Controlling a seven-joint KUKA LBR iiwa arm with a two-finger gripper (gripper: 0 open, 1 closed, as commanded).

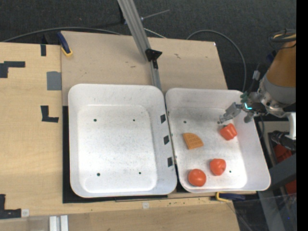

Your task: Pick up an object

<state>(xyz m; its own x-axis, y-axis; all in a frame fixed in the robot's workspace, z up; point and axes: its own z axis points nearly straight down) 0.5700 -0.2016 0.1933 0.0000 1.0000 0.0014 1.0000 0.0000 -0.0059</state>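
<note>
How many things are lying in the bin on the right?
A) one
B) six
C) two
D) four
D: the right bin holds a tan wedge and three red pieces, one by the gripper and two near the front.

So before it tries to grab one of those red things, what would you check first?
1. Something within reach: ok, the red piece lies just below the gripper.
2. Gripper free of load: ok, nothing between its fingers.
3. Fingers spread enough for the piece: cannot tell.
4. Room around the target: ok, the tan wedge and the two red tomatoes lie apart from it.
5. Clearance from the right bin's wall: cannot tell, the piece lies near it.
</note>
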